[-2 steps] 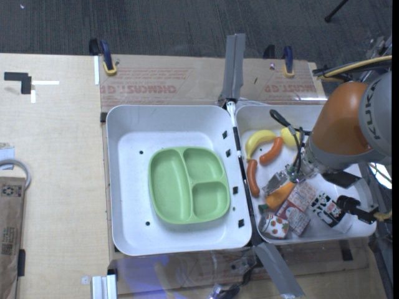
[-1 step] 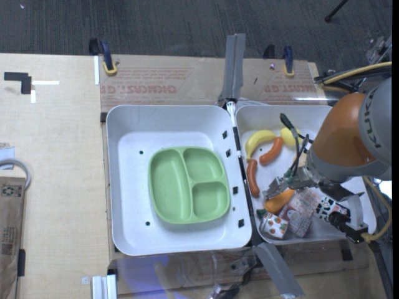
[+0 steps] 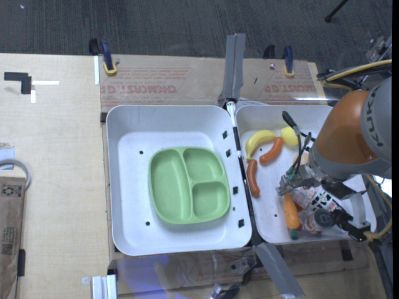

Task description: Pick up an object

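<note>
Your hand (image 3: 293, 184) hangs low in the right bin (image 3: 269, 224), just above the carrot (image 3: 291, 212). The carrot lies directly below it in this view, long axis running toward the bin's near edge. Whether the hand is wide or narrow you cannot tell.

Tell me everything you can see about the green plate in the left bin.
The green plate is a pale green tray with rounded corners, probably plastic, divided by raised ridges into three compartments: one long section on its left and two smaller ones on its right. It lies flat, right side up and slightly rotated, near the middle of the left bin. Nothing lies in it, and it touches only the bin floor.
</note>
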Motion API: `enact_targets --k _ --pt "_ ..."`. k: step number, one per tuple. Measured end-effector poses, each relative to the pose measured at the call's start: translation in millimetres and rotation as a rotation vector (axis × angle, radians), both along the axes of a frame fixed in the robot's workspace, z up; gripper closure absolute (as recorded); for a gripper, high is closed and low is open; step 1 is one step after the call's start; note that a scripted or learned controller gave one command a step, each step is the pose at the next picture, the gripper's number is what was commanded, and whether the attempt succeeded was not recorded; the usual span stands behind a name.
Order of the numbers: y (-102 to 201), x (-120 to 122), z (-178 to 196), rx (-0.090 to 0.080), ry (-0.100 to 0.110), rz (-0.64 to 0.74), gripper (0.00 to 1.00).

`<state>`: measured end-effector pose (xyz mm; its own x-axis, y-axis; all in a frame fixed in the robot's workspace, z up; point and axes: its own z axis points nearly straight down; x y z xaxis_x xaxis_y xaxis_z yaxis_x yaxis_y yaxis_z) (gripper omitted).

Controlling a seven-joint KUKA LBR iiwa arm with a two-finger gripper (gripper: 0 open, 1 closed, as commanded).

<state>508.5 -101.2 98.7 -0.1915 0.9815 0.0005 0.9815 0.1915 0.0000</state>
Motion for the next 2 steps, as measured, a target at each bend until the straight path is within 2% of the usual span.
enact_targets --k 1,2 --pt "52.2 5.4 104.0 -0.002 0.001 0.032 1.0" --pt "130.7 -9.3 91.3 -0.001 0.003 0.251 1.0"
